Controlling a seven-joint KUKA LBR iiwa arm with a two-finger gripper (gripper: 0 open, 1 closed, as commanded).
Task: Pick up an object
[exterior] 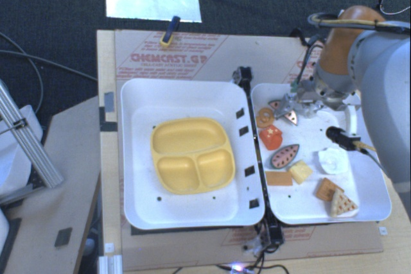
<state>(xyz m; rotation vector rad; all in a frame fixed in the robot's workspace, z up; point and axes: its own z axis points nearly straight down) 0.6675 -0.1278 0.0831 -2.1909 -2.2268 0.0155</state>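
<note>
Dark carpet surrounds a pale desk (106, 157) that carries two shallow white bins side by side. The left bin (138, 163) holds a yellow tray (191, 154) with three compartments, lying flat near its middle. The right bin (372, 196) holds small toy foods, spread apart. Along its left side, from far to near, lie an orange ring (265, 117), a red piece (270, 137), a dark oval slice (284, 155) and a tan block (279, 178). A yellow cube (300, 171) sits just beside the block. A white round piece (332, 161) lies further right, with a brown wedge (326, 189) and a waffle triangle (343, 205) at the near corner. The grey arm (379, 67) reaches in from the right, and its tool (289, 107) is low over the bin's far left corner, close to a small brown triangle (293, 117). Whether the tool is apart or together cannot be told
</note>
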